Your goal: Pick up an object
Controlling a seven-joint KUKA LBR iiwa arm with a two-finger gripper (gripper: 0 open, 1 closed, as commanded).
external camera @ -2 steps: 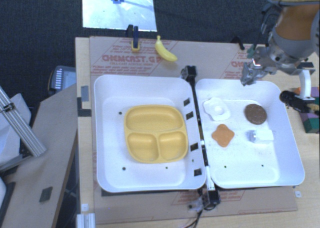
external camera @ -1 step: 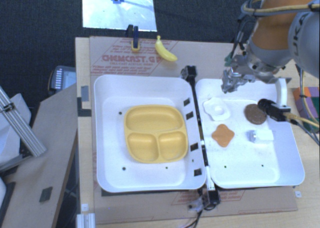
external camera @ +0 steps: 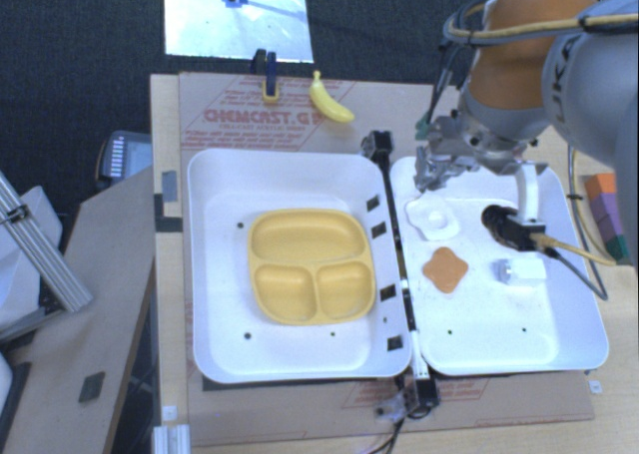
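Two shallow white bins are seen from above, set side by side on a pale desk over a printed cardboard sheet. The left bin is taken up in its middle by a yellow divided plate with three compartments, lying flat. In the right bin three small things are spread out: a flat white piece shaped like a fried egg near the bin's left wall, a flat orange-brown piece just in front of it, and a small silver item to the right of that, apart from both. A grey arm with an orange band is reached in from the right, and its hand is held low over the far left part of the right bin, just behind the white piece. Whether the hand is open or closed cannot be told, and nothing is seen gripped in it. Behind the bins, a yellow banana is laid on the cardboard, with a yellow-and-black clamp to its left.
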